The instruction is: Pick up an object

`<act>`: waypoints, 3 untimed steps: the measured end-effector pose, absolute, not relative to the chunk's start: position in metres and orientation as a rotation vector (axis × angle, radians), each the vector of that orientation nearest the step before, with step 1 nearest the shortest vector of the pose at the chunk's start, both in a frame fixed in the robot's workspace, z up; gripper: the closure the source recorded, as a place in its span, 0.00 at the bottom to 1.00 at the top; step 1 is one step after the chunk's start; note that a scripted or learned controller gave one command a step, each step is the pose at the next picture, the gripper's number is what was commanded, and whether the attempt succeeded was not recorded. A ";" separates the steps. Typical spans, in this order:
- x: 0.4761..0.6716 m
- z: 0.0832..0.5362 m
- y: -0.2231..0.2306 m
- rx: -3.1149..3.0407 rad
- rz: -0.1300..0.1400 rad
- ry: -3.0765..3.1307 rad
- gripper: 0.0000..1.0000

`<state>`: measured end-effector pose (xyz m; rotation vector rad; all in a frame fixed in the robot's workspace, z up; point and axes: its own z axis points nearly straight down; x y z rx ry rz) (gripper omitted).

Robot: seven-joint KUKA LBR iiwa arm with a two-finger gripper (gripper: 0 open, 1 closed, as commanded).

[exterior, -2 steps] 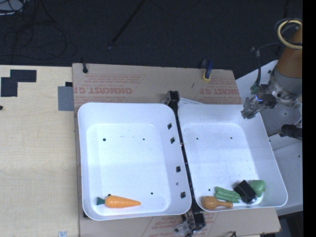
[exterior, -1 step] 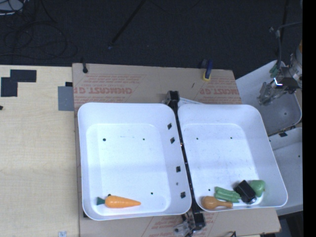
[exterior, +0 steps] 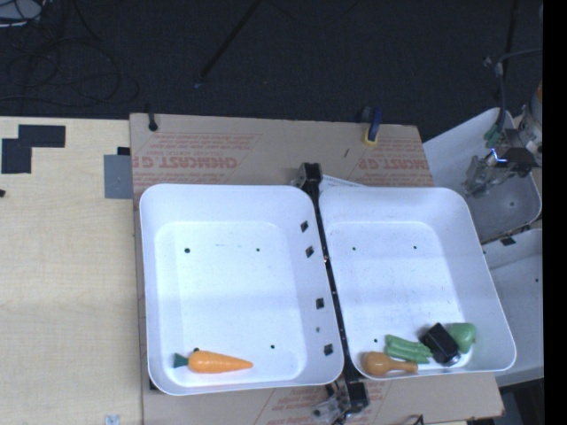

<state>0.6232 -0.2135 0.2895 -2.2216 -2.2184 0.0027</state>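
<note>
An orange carrot (exterior: 220,362) with a green top lies flat at the front left corner of the left bin (exterior: 159,237). In the front right corner of the right bin (exterior: 469,228) a small cluster sits together: a green bean pod (exterior: 406,349), a black block (exterior: 440,343), a green rounded piece (exterior: 463,333) and a tan pear-shaped piece (exterior: 387,365). My gripper (exterior: 496,162) hangs outside the bins, past the right bin's far right corner, well away from every object, with nothing seen in it.
Both bins rest on a brown cardboard sheet (exterior: 266,149) on the pale wooden bench (exterior: 62,282). A black divider strip (exterior: 321,264) runs between the bins. A blue and yellow clamp (exterior: 373,125) holds the cardboard's far edge. Cables lie on the dark floor behind.
</note>
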 end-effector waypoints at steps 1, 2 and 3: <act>0.629 0.264 -0.212 -2.217 0.004 -2.223 1.00; 0.633 0.258 -0.212 -2.215 0.003 -2.225 1.00; 0.645 0.236 -0.212 -2.213 0.004 -2.226 1.00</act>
